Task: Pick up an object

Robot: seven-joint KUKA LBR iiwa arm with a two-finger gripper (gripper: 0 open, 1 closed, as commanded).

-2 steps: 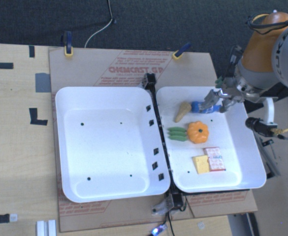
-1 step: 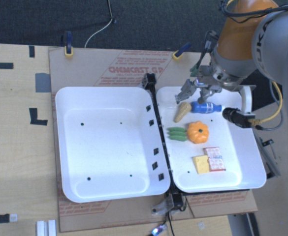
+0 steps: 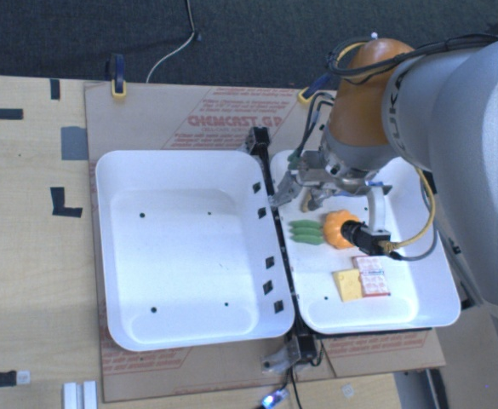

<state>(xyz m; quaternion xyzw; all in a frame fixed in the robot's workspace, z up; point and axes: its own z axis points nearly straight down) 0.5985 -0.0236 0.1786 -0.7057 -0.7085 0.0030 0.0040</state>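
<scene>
We see the grey robot arm (image 3: 440,100) entering from the right edge of the frame and filling much of the upper right. Its broad grey link narrows to the orange band (image 3: 366,92) above the wrist. From there the wrist points down and to the left, so the two-finger gripper (image 3: 297,199) hangs over the upper left part of the right-hand shallow white bin (image 3: 402,312), close to the wall it shares with the left-hand shallow white bin (image 3: 180,254).

The fingers (image 3: 281,196) look spread apart, with bare white bin floor showing between them and nothing held.

The things to pick all lie in the right-hand bin, below the gripper in the frame. A ridged green soft piece (image 3: 306,232) lies just beneath the fingertips, and we cannot tell whether they touch it. A round orange object (image 3: 339,228) sits against its right end. Further towards the lower edge, a small yellow block (image 3: 347,285) lies beside a white-and-red printed packet (image 3: 372,278), the two touching or very nearly so.

Both bins rest on a brown cardboard sheet with red lettering (image 3: 223,122), which lies on the pale wooden tabletop (image 3: 27,254).
</scene>
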